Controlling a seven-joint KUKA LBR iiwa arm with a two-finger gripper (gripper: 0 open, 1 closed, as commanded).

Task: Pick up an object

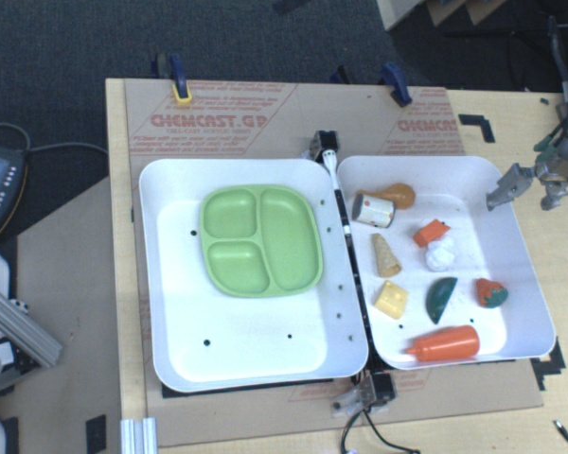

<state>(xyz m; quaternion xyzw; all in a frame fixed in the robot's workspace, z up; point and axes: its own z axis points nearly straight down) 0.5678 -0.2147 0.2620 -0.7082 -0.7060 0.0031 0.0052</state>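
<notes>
The gripper (523,189) hangs at the right bin's (540,287) far rim; whether it is released or clenched, I cannot tell. The toys lie crowded below it, the orange-and-white piece (436,244) nearest, so a descent may strike the rim or catch two together.

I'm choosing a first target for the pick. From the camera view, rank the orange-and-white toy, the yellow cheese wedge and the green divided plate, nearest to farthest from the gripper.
From the gripper:
1. Orange-and-white toy, middle of the right bin.
2. Yellow cheese wedge, right bin, toward its left wall.
3. Green divided plate, in the left bin.
</notes>
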